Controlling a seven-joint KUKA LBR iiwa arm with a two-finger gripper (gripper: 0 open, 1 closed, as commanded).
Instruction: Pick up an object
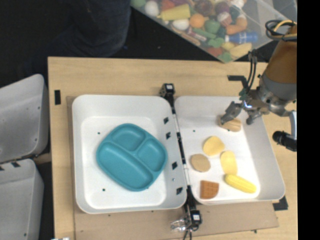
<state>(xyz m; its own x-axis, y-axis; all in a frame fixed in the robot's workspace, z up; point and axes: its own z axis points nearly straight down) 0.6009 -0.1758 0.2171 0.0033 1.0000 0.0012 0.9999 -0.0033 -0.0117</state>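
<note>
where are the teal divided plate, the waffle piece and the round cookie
teal divided plate (131, 156), camera view, centre ridge
waffle piece (209, 189), camera view, middle of top face
round cookie (200, 163), camera view, centre of top

Even, fairly bright light falls from above onto the counter (115, 74) and the two white bins. The right bin (260, 149) looks nearly blown out, its walls losing detail, and the left bin (87, 134) shows a soft grey shadow along its inner rim. The teal plate (131, 156) casts almost none. The background at upper left is nearly black. The whole picture is soft and grainy, and small edges blur.
</note>
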